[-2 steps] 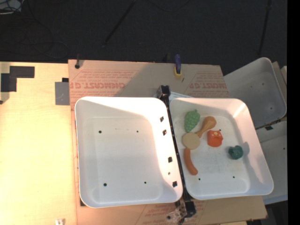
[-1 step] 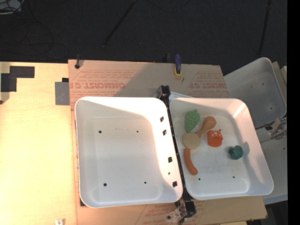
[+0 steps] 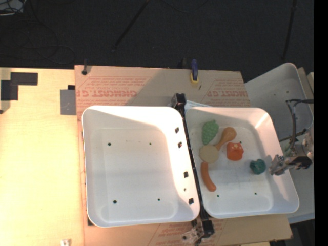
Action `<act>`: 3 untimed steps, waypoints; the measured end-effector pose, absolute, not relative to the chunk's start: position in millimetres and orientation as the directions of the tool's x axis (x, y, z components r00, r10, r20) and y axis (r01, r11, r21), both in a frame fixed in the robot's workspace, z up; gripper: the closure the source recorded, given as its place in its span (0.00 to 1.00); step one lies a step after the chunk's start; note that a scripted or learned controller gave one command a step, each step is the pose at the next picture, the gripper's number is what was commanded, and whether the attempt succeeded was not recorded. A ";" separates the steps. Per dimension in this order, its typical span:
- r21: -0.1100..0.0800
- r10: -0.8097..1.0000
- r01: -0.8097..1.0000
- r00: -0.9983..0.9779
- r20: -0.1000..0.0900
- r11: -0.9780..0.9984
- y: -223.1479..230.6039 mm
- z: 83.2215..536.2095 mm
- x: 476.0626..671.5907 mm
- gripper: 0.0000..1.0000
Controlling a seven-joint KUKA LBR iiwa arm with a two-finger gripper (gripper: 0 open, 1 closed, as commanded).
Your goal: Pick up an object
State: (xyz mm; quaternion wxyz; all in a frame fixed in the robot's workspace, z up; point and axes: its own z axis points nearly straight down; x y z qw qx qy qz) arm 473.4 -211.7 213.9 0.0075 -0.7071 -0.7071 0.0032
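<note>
The gripper (image 3: 279, 164) sits low at the right rim of the right bin (image 3: 271, 201), just beside a small teal object (image 3: 258, 166). Whether it is open or closed cannot be told from this slanted view, and nothing can be seen held in it.

The right bin holds all the candidates: the teal object nearest the gripper, a red toy with a green top (image 3: 234, 151) a little further in, a wooden spoon (image 3: 216, 144) lying slantwise, a green leafy toy (image 3: 209, 131) touching the spoon's upper side, and an orange carrot-like piece (image 3: 207, 177) close to the divider. The left bin (image 3: 97, 209) lies well apart from the arm.

The teal object looks like the sensible target, since it stands clear of the others. To take it well, the gripper should probably centre over it rather than come from the rim side, where the bin wall slopes up and could catch it. Descending straight down and closing only once the object lies squarely inside the grasp should keep it from being pushed towards the red toy.
</note>
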 end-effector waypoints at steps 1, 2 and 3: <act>0.012 1.000 1.000 -0.004 -0.004 0.004 -191.3 362.3 477.1 1.00; -0.013 1.000 1.000 0.001 0.005 -0.001 -200.4 211.6 473.8 1.00; 0.013 1.000 1.000 -0.004 -0.004 0.004 -182.0 373.7 477.1 1.00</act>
